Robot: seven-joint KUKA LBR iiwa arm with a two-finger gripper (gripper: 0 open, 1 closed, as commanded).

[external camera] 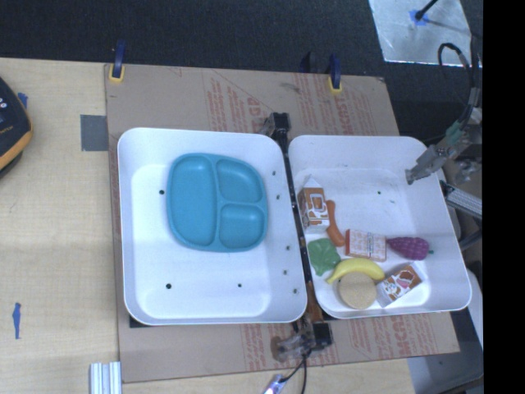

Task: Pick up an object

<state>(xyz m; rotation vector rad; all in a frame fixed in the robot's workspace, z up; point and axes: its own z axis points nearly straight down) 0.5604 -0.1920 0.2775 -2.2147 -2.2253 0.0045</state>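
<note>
Cardboard bench (361,109): toy food in rt bin (373,167), blue plate (217,201) left.

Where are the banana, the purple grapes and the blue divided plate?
banana (358,268), camera view, middle of its curve.
purple grapes (408,247), camera view, centre of the bunch.
blue divided plate (194,199), camera view, its large compartment.

Pincer (420,171) at far right; tips angled down-left

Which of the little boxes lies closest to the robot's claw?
The pink box beside the purple grapes; it lies closest to the gripper.
</note>
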